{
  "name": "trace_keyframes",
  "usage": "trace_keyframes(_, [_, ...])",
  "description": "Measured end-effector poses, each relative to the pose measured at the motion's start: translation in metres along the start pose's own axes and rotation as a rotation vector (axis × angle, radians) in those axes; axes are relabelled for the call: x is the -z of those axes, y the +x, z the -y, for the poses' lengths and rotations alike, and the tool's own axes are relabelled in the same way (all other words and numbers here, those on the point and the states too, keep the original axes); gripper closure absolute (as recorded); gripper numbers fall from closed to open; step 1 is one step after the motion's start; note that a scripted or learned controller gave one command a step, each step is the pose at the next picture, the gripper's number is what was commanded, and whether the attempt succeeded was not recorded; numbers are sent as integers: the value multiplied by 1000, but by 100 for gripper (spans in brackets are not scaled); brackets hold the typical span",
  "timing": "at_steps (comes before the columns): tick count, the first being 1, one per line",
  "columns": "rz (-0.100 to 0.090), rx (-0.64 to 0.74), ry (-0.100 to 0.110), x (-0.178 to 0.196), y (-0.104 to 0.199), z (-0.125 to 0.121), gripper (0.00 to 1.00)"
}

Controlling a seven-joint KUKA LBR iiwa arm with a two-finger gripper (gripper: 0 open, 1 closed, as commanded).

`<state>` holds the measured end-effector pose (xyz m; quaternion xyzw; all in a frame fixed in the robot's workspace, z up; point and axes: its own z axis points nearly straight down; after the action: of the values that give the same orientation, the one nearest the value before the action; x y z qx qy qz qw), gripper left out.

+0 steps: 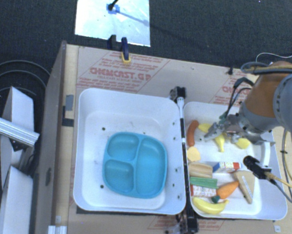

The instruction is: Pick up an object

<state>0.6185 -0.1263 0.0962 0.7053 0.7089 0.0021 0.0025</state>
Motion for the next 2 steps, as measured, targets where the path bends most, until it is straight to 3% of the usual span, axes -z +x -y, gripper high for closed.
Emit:
trace_keyframes(1, [-17,-12,63,-17,0,-41,0])
trace_keyframes(2, [-4,0,38,-6,-2,-44,100])
